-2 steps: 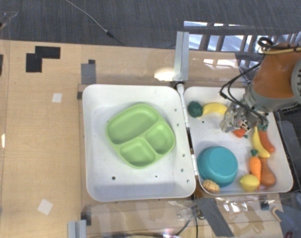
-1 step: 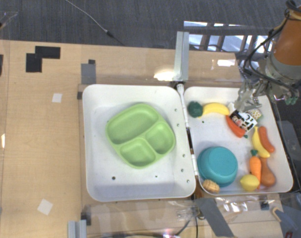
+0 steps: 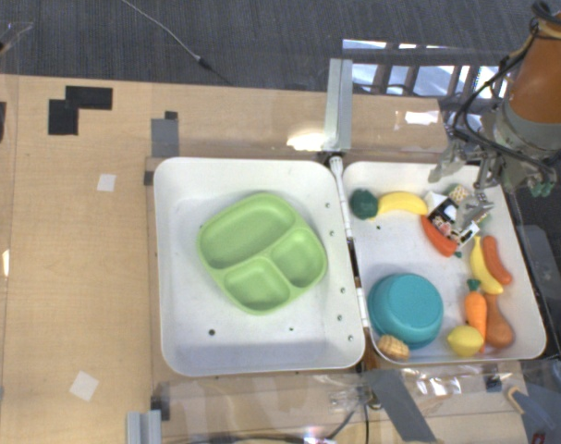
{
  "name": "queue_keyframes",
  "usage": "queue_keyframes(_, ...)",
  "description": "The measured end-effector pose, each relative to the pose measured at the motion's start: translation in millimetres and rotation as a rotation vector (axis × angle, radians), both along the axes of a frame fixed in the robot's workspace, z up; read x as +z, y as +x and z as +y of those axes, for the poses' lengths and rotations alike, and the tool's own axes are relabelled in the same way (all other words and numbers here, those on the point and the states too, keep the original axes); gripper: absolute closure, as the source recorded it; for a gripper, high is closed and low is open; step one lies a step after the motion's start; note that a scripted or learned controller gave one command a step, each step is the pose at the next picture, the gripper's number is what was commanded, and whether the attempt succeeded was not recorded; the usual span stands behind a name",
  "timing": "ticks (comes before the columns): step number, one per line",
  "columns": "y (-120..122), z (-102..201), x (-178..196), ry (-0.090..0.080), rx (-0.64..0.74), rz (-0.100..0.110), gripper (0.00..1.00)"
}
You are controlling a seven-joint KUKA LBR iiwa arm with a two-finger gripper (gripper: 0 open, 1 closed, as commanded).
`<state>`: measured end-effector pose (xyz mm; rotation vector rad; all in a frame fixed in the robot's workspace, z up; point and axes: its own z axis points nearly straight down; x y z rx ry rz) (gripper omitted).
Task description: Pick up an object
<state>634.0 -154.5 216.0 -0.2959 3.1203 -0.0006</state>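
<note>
My gripper (image 3: pixel 457 218) hangs low over the upper right part of the right bin (image 3: pixel 530 289), open. Its fingers (image 3: pixel 444 216) straddle the top end of a red-orange toy vegetable (image 3: pixel 436 238) that lies on the bin floor. Nothing is lifted. To its left lie a yellow banana (image 3: pixel 402 203) and a dark green round fruit (image 3: pixel 363 203). Just above the gripper sits a small beige speckled piece (image 3: pixel 458 194).
A teal bowl (image 3: pixel 407 308) stands at the right bin's front left, with a tan lump (image 3: pixel 392 346) by it. Along the right side lie a second banana (image 3: pixel 481 265), a red sausage (image 3: pixel 497 259), a carrot (image 3: pixel 476 311) and a lemon (image 3: pixel 465 340). A green divided plate (image 3: pixel 262 252) sits in the left bin (image 3: pixel 183 331).
</note>
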Motion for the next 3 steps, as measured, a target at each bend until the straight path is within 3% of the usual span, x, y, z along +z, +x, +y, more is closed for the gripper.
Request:
queue_keyframes(1,-46.9,-4.6,-119.8,-0.001,-0.050,-0.003,0.00)
queue_keyframes(2,-13.7,43.9,-127.5,0.002,-0.260,-0.006,0.00)
queue_keyframes(3,-63.0,-5.9,-126.4,-0.002,-0.288,-0.010,0.00)
